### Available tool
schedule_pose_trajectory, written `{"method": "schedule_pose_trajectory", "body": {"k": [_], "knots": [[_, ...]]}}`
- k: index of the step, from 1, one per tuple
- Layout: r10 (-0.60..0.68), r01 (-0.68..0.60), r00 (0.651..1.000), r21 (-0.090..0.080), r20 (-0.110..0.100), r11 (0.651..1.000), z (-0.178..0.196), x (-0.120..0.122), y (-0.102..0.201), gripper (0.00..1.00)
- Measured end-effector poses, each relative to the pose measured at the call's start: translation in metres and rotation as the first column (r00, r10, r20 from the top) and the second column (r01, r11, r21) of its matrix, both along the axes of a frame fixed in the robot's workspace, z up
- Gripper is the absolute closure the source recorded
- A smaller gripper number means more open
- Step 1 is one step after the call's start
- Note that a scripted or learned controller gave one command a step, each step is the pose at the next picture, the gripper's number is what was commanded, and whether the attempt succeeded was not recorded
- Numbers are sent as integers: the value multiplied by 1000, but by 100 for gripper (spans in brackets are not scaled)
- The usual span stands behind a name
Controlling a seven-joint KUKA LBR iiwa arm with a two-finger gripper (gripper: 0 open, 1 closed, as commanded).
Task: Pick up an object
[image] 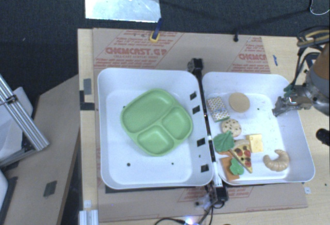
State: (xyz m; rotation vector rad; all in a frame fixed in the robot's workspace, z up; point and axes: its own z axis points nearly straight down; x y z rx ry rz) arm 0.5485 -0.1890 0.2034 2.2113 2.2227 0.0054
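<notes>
On the bench stand two shallow white bins side by side. Inside the left bin (111, 167) lies a green divided plate (157, 121) with three compartments, a little turned, near the middle of the bin floor. Nothing sits on the plate.

Toy food pieces lie in the right bin (296, 136), mostly along its left half. Near the top left is a small patterned packet (217, 108), and just beside it to the right a round tan cookie (239, 101). Below the packet lies a chocolate chip cookie (231, 127). Under it a green leaf (223, 142) touches the upper end of a pizza slice (242, 155). A second small green piece (236, 168) lies against the lower part of the pizza slice, over an orange piece. A yellow cheese block (256, 143) is just beside the pizza slice on the right, and a croissant (277, 160) lies near the lower right corner, apart from the others.

The gripper (279, 108) comes in from the right and hangs over the upper right part of the right bin, well apart from all the food pieces. I see nothing between its fingers. Whether the fingers are wide or narrow, I cannot tell, because they are small and dark against the bin.
</notes>
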Motion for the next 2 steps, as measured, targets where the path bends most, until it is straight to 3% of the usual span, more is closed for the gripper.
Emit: {"method": "schedule_pose_trajectory", "body": {"k": [1, 2], "knots": [[0, 0, 1000, 1, -2, 1000, 23, 1, 0, 100], [5, -5, 1000, 4, -4, 1000, 33, 4, 54, 100]]}}
